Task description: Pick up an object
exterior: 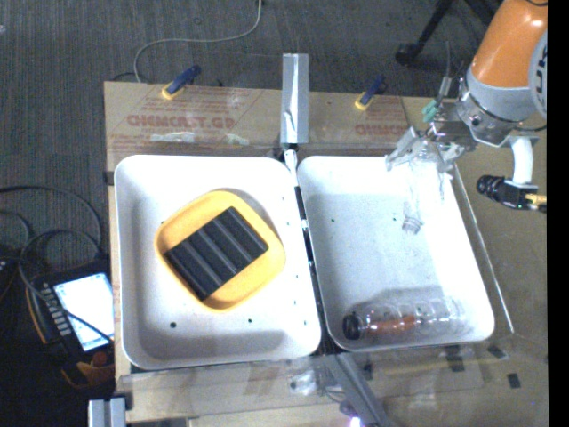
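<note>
Looks like the approach step: the gripper (425, 154) is hung over the upper right corner of the right bin (484, 265), jaws spread wide with nothing held. The clear plastic bottle (402, 320), dark-capped and lying flat at lower right, would probably need reaching next.

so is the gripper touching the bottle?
Apart. The camera view shows the gripper at the right bin's far rim, bare bin floor separating it from the bottle.
</note>
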### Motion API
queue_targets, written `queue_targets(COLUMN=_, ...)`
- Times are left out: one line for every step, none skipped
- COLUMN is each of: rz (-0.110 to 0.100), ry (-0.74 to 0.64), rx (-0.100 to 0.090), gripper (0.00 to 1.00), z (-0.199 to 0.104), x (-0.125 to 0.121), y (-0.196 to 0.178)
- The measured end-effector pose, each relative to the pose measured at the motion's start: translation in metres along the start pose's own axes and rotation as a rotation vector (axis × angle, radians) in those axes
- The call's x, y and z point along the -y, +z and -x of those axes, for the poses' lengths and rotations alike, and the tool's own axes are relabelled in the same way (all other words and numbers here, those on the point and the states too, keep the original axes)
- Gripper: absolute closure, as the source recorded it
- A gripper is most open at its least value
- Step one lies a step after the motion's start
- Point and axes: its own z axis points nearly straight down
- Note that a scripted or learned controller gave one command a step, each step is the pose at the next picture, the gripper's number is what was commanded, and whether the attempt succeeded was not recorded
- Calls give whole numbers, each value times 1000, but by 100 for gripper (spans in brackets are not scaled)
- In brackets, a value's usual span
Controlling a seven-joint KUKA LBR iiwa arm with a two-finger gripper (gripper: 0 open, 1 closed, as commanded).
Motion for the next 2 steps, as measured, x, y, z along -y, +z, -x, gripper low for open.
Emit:
queue_targets(rz=0, ry=-85, rx=2, gripper=0, z=59, x=68, y=65)
queue_targets(rz=3, ry=-94, rx=2, gripper=0, z=70, x=119, y=-20)
